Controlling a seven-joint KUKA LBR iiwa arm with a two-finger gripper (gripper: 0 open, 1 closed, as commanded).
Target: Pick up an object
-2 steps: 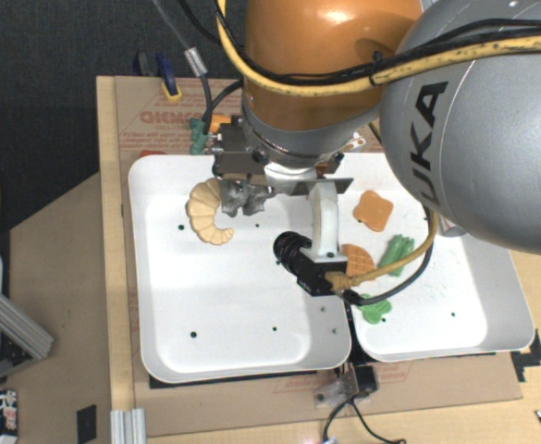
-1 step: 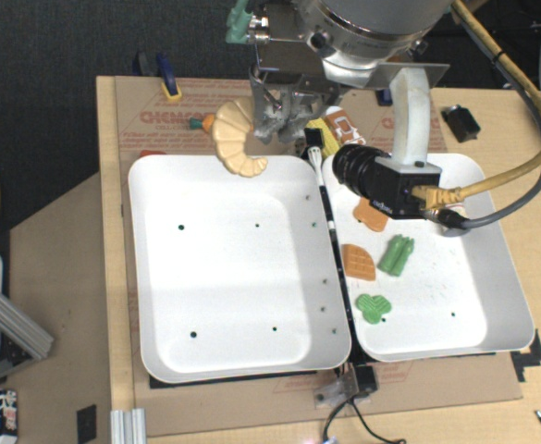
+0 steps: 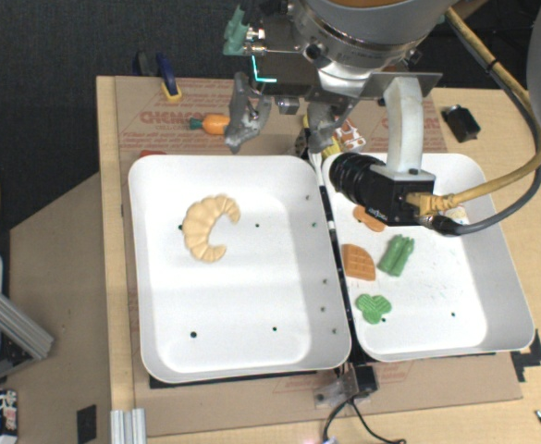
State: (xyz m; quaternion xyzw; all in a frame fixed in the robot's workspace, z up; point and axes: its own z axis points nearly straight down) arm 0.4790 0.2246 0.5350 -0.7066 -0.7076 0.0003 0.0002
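Arm hangs high over the back rims of two white bins.

The arm [image 3: 372,7] crowns the surface [image 3: 85,248]; its fingers [image 3: 284,123] spread open, gripping nothing. The left bin [image 3: 242,340] holds a croissant [image 3: 209,228]. The right bin [image 3: 455,331] holds a waffle piece [image 3: 359,262], a green block [image 3: 397,254] and a green leafy piece [image 3: 374,307].

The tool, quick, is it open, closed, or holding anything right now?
Tool: above the far edge of the bins; open or closed cannot be told, and no object shows in it.
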